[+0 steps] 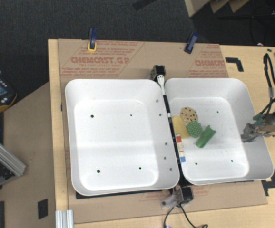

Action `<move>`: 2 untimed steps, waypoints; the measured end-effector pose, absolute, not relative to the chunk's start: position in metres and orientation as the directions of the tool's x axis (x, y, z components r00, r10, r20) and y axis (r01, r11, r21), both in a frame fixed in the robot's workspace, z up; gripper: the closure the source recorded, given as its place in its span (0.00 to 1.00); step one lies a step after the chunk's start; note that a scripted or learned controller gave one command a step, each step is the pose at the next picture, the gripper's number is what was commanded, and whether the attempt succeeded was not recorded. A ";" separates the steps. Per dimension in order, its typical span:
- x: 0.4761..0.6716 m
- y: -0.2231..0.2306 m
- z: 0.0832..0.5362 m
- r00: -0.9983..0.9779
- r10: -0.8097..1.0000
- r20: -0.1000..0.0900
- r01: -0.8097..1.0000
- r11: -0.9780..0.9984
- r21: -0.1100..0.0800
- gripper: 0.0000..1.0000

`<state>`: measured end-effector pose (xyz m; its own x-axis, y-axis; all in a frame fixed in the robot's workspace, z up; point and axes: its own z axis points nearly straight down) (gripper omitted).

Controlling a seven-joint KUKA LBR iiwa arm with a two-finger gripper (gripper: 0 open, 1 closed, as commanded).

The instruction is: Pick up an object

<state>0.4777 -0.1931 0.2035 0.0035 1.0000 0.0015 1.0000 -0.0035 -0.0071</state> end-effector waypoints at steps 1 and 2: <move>0.480 -0.103 0.237 -0.009 1.000 0.002 1.000 0.009 0.003 1.00; 0.519 -0.006 0.263 -0.012 1.000 0.002 1.000 0.012 0.006 1.00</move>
